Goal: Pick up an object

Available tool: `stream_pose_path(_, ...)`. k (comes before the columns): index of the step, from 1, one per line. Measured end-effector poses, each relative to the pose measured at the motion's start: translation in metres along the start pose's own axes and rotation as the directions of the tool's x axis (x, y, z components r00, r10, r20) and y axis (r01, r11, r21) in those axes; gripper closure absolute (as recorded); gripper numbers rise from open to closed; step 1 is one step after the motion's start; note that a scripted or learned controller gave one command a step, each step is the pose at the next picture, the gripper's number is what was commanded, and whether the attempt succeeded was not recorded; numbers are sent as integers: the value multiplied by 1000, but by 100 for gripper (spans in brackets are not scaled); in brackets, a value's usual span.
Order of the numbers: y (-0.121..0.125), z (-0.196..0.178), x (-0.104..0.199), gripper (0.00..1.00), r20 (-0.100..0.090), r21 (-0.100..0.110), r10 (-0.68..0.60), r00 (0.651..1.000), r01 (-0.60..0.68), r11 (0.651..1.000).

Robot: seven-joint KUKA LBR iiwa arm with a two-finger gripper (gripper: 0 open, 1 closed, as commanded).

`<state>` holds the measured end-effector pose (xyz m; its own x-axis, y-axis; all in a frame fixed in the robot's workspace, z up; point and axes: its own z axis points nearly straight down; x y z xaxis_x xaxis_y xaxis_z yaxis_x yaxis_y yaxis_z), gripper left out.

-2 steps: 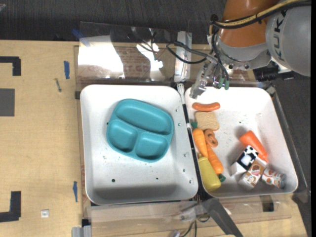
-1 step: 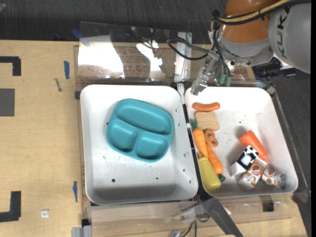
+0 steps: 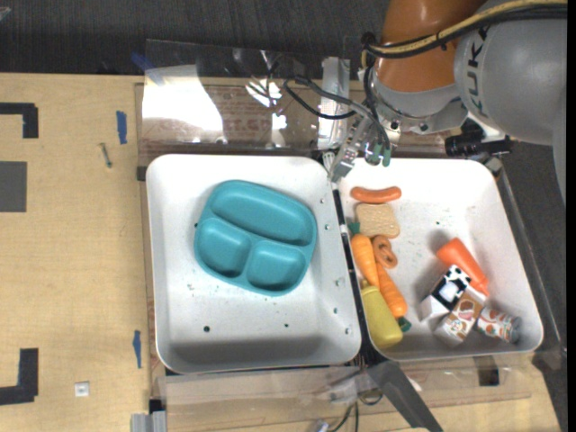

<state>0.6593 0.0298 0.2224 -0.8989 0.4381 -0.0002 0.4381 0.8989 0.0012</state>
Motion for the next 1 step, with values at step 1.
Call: stream_pose_path(1, 5, -11, 2, 100, 6, -4, 152, 988, -152, 988)
